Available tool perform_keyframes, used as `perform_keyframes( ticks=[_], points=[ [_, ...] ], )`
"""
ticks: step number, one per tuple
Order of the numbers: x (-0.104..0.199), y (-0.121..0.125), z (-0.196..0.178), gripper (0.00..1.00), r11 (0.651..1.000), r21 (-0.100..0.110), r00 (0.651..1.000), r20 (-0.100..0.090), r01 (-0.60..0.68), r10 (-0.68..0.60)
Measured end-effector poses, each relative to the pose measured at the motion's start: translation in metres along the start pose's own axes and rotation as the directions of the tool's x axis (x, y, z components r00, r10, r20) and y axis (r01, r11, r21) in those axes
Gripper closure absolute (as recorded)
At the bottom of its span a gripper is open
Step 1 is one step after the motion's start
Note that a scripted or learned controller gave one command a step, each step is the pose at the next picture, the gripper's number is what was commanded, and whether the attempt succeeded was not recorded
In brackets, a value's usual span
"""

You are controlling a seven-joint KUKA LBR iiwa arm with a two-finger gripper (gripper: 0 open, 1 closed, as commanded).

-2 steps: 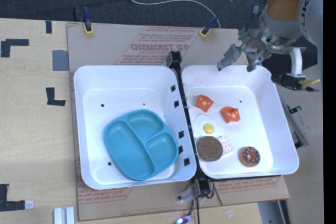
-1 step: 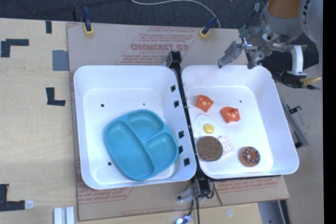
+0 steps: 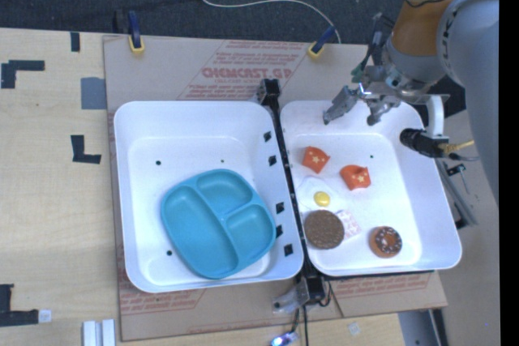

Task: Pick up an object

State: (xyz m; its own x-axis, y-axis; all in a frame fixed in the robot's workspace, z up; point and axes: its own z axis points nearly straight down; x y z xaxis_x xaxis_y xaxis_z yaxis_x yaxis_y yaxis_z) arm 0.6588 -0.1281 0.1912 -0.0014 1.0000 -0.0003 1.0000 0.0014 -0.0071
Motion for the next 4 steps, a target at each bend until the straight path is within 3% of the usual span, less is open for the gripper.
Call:
perform_keyframes(
  ticks=[2, 3, 4],
  points=[
    [-0.008, -0.001, 0.105, 0.00, 1.000, -0.002, 1.000, 0.000, 0.000, 0.000],
    [-0.008, 0.000, 0.092, 1.00, 1.000, -0.005, 1.000, 0.001, 0.001, -0.001],
    [-0.012, -0.003, 0.047, 1.00, 1.000, -0.010, 1.000, 0.000, 0.000, 0.000]
  ],
)
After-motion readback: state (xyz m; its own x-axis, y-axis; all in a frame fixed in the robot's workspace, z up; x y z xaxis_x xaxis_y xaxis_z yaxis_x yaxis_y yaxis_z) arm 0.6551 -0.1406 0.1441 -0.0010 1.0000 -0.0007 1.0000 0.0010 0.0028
